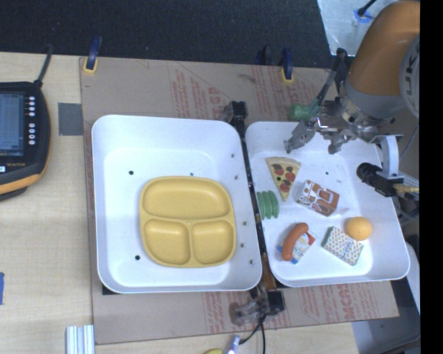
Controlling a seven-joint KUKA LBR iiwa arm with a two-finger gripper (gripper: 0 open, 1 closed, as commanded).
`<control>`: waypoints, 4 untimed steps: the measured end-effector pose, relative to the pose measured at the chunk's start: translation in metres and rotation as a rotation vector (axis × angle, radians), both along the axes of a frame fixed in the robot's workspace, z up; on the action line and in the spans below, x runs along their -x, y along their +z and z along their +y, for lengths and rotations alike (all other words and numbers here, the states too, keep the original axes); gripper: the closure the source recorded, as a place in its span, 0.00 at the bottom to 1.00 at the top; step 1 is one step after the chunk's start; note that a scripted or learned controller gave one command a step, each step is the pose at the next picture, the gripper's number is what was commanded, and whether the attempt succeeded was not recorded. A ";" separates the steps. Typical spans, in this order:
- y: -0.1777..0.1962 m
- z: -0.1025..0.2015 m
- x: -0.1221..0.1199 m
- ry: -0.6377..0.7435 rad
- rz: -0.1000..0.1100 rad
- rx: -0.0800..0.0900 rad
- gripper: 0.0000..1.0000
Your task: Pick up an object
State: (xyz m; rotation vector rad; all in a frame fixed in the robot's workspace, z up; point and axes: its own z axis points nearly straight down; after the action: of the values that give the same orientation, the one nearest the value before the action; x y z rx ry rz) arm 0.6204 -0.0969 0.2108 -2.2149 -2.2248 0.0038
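Note:
My gripper (315,140) hangs over the back of the right bin (384,271), its two fingers spread apart and nothing between them. Just in front of it and to the left lies a pizza slice toy (283,175). Further forward sit a brown and white packet (317,198), a green ridged piece (267,204) by the bin's left wall, a hot dog toy (295,242), a patterned box (343,246) and an orange ball (359,228).
The left bin (118,146) holds a yellow divided tray (187,220). A control pendant (11,139) lies at the far left of the bench. Clamps (286,63) sit along the back edge of the cardboard base.

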 end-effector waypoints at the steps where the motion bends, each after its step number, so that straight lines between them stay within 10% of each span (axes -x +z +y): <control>1: -0.107 -0.002 -0.031 0.002 0.004 0.001 0.00; 4: -0.119 -0.027 -0.014 0.000 0.002 0.001 0.00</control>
State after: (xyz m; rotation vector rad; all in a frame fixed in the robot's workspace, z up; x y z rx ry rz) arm 0.6347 -0.1239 0.0919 -2.2147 -2.2240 0.0066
